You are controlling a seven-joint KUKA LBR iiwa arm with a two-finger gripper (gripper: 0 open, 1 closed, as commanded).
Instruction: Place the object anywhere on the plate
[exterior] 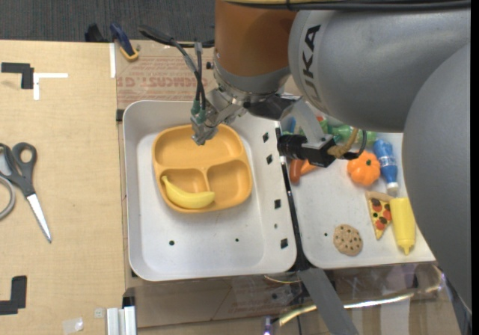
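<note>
Low in the frame, right of centre: a cookie [347, 238] on the floor of the right bin [322, 251], with a pizza slice [380, 215] and a yellow bottle [403, 223] just beside it toward the right. Slightly higher in that bin: a small orange pumpkin [364, 169], a blue bottle [384, 161] and something green, partly hidden by the arm. At centre, inside the left bin [202, 251]: an orange divided plate [224, 176], with a banana [187, 193] lying in its lower left compartment. Over the plate's large upper compartment: the gripper [200, 134], tips pointing down near the plate surface, nothing visible between the fingers; open or closed, cannot tell. At far left on the counter [67, 176]: scissors [26, 184].
</note>
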